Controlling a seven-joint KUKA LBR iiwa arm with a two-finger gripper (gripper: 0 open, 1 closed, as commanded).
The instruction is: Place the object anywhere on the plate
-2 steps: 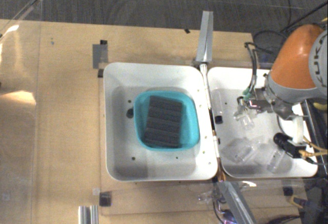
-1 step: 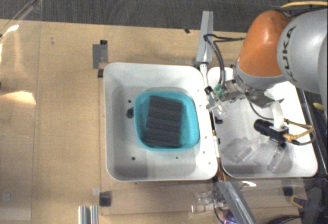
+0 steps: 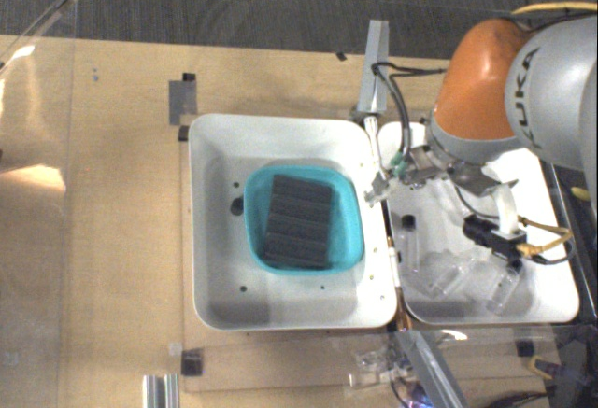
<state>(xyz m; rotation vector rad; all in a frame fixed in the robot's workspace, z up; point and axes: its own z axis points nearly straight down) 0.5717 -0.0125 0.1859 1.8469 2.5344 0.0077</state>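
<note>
Two white bins side by side at mid-frame. In the left bin [image 3: 215,210], a turquoise plate [image 3: 350,219] carrying a dark grey ribbed rectangular object [image 3: 299,221], lying flat, slightly tilted. Above the right bin [image 3: 551,303], the grey arm [image 3: 523,89] with orange band; gripper [image 3: 472,280] blurred, state impossible to tell.

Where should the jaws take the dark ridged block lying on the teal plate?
Probably from straight above, across the short width of the dark ridged block: it lies flat on the teal plate, its long sides are exposed, and the plate's raised rim hinders a sideways approach.
</note>
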